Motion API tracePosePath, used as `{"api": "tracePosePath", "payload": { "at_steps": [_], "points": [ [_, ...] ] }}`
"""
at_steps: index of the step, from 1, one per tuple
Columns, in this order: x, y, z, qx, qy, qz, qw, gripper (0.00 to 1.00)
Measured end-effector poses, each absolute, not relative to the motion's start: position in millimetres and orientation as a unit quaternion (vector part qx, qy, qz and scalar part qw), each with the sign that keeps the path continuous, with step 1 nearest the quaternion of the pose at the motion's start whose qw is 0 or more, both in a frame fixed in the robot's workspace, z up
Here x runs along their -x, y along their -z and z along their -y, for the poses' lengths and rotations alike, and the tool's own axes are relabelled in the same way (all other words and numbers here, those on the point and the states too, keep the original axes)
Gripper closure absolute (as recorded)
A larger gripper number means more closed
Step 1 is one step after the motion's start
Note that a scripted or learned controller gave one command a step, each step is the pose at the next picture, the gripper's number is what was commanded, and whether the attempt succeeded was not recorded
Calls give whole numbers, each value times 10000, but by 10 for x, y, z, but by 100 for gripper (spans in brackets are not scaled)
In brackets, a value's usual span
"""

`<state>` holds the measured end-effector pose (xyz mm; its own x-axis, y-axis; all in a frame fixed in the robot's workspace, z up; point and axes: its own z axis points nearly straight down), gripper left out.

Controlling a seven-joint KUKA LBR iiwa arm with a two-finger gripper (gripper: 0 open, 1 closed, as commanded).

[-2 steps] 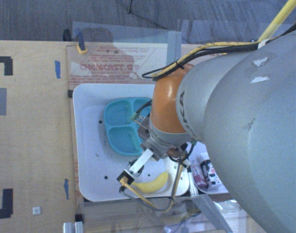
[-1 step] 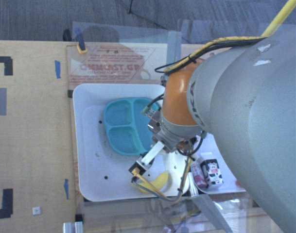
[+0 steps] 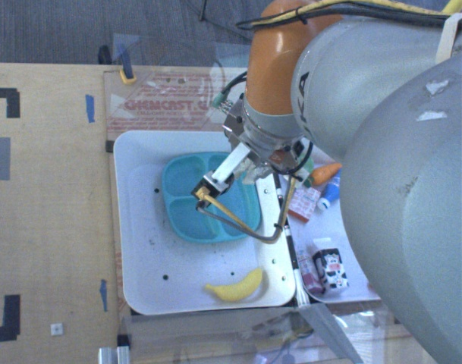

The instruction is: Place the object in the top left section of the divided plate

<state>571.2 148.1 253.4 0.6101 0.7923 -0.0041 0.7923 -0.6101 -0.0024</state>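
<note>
A blue divided plate (image 3: pixel 182 192) lies in the upper middle of the left white bin (image 3: pixel 139 226). A yellow banana (image 3: pixel 237 287) rests on the bin floor near the front edge, below the plate and apart from it. My gripper (image 3: pixel 255 173) hangs under the orange-banded wrist over the plate's right side, by the wall between the two bins. The arm hides the plate's upper right corner. Nothing can be made out in the gripper.
The right bin (image 3: pixel 344 294) holds an orange carrot-like piece (image 3: pixel 326 174), a blue item (image 3: pixel 331 196), a red and pink packet (image 3: pixel 305 202), a black and white toy (image 3: pixel 331 268) and a purple item (image 3: pixel 312 279). The arm covers much of that bin.
</note>
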Motion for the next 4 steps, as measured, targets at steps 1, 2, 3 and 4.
{"api": "tracePosePath", "payload": {
  "at_steps": [1, 2, 3, 4],
  "points": [
    [-5460, -933, -1120, 8212, 99, 5705, -5, 100],
    [-4796, -1817, -460, 7809, -19, 6246, 13, 100],
    [-4781, -1038, -988, 8332, -30, 5530, 22, 100],
    [-4795, -2732, -1688, 7897, -26, 6134, 3, 100]
  ]
}}
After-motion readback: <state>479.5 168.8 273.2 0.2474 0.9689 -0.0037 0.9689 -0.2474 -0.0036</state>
